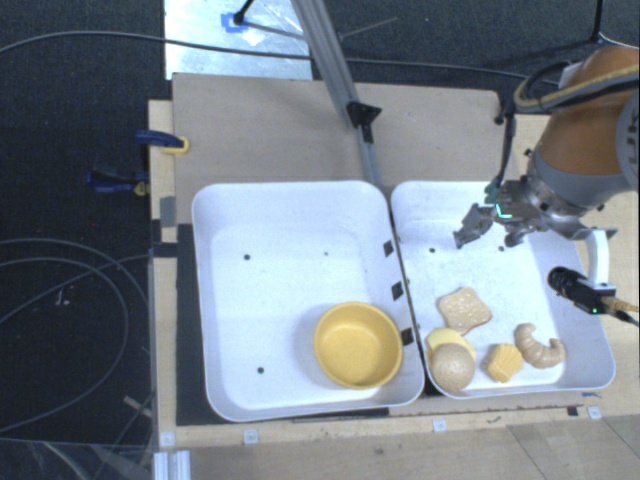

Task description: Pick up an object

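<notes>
My gripper [492, 232] hangs over the upper part of the right bin [430, 208]. Its dark fingers [469, 230] are spread open with nothing between them. Below it, near the bin's front, lie a slice of toast [464, 309], a round tan bun [453, 367] with a yellow piece [444, 340] tucked behind it, a yellow cheese wedge [505, 361] and a croissant [540, 346]. The toast is the closest of these to the gripper, but well apart from it. A yellow bowl [358, 343] sits upright at the front right of the left bin [250, 228].
A grey pole [335, 63] slants from the top of the view down to the ridge between the bins. A black attachment [578, 288] on the arm overhangs the right bin's right side. Blue and yellow clamps [140, 163] grip the bench's left edge.
</notes>
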Tool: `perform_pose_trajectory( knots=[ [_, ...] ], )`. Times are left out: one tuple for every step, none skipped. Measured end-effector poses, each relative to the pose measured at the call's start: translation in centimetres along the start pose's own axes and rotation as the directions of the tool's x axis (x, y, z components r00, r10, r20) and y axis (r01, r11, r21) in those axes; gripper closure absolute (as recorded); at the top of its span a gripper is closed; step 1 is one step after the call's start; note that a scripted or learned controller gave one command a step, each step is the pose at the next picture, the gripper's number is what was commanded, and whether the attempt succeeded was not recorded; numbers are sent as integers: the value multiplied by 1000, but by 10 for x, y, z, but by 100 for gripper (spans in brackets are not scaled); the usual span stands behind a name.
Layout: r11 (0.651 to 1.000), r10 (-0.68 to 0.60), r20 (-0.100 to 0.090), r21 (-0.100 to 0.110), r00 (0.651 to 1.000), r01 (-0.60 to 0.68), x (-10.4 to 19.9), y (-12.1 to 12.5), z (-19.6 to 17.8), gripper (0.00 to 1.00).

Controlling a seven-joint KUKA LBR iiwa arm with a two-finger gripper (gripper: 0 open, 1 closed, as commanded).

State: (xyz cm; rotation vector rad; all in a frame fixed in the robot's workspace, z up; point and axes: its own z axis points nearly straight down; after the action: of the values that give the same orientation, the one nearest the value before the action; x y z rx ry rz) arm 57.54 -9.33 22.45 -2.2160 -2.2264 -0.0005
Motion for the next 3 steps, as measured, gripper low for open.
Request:
perform_pose_trajectory(
  knots=[
    [1000,0,0,0,1000,0,0,0,0,0],
    [1000,3,1,2,1000,-3,0,6,43,0],
    [1000,4,0,3,1000,-4,-4,1,87,0]
  ],
)
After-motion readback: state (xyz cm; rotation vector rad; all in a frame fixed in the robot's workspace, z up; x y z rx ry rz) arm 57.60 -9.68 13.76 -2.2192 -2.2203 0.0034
